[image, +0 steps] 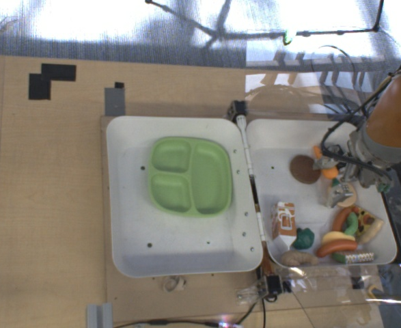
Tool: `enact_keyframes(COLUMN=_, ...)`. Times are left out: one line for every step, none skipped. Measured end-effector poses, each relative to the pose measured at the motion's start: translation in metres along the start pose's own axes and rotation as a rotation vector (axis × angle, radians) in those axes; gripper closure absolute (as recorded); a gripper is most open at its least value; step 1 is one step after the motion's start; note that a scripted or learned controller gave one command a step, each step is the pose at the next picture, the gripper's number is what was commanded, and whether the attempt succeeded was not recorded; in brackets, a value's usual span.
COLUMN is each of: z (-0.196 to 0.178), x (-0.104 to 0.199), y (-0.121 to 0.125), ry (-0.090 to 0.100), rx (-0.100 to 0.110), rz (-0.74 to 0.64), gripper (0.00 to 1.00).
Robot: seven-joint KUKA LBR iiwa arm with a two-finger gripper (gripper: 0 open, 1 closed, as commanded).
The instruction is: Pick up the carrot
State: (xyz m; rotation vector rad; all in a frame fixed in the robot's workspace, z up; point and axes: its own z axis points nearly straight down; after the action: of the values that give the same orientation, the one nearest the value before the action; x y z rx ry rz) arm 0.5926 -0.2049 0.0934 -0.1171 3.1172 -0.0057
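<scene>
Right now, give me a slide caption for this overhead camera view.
Arm reaches into the right bin of toy food; green plate sits in the left bin.

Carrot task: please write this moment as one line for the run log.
tool: low in right bin, by carrot | grip: unclear | plate: left bin | toy food pile: near right corner

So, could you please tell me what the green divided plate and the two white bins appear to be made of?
The green divided plate looks like moulded plastic with a matte finish: uniform colour, rounded compartment edges, soft highlights. The left white bin and the right white bin also look like plastic, smooth and slightly glossy, with rounded corners and thin raised rims; painted metal cannot be ruled out.
</scene>
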Motion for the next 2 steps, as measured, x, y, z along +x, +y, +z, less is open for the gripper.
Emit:
enact_keyframes(z=-0.001, x=0.027, y=0.002, ry=-0.005, rx=0.002, rz=0.036, gripper=0.00)
enact_keyframes(z=0.001, x=-0.034, y=-0.001, ry=0.000, rx=-0.002, rz=0.055, gripper=0.00)
